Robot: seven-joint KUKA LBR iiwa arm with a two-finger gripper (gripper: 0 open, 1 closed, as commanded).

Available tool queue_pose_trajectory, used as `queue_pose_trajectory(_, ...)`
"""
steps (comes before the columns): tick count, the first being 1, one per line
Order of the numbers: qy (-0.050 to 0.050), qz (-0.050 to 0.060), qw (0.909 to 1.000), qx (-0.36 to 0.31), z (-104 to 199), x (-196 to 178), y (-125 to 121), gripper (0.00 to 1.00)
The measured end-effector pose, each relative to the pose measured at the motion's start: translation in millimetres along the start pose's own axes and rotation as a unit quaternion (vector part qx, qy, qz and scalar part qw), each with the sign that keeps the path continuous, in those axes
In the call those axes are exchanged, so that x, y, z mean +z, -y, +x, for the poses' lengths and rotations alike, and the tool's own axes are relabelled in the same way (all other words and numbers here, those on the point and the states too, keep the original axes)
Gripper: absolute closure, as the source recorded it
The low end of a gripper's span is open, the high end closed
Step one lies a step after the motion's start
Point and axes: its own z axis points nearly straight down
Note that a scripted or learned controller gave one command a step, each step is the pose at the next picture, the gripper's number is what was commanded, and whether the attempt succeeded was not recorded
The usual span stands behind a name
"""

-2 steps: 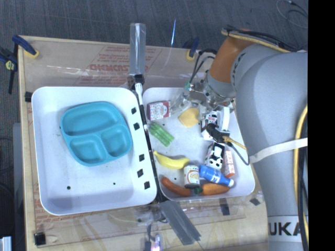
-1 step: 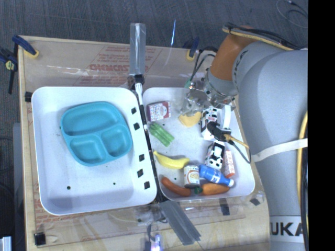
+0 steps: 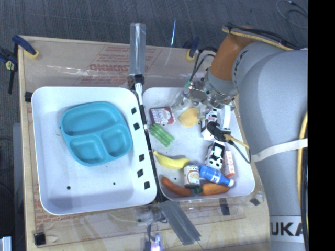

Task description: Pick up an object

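Grey arm (image 3: 272,114) bulks closest to lens, hiding right bin's (image 3: 246,184) right rim. Jaws (image 3: 201,101) low at bin's far end; apart or together, cannot tell. Yellow lump (image 3: 188,117) just beside jaws, on near-left side. Red packet (image 3: 161,115) further left. Banana (image 3: 170,161), carrot (image 3: 214,189) well nearward.

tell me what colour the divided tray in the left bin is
Light blue, the divided tray, seen in the camera view.
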Motion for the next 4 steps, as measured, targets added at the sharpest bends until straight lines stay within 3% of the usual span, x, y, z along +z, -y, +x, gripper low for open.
queue_pose_trajectory(1,0.0,-0.004,0.9999,0.012,1,5,-1,0.0)
queue_pose_trajectory(2,0.0,-0.004,1.0,0.009,3,-6,-2,1.0)
queue_pose_trajectory(3,0.0,-0.004,1.0,0.008,3,-5,-2,0.0)
queue_pose_trajectory(4,0.001,-0.006,0.9987,-0.05,53,6,12,0.0)
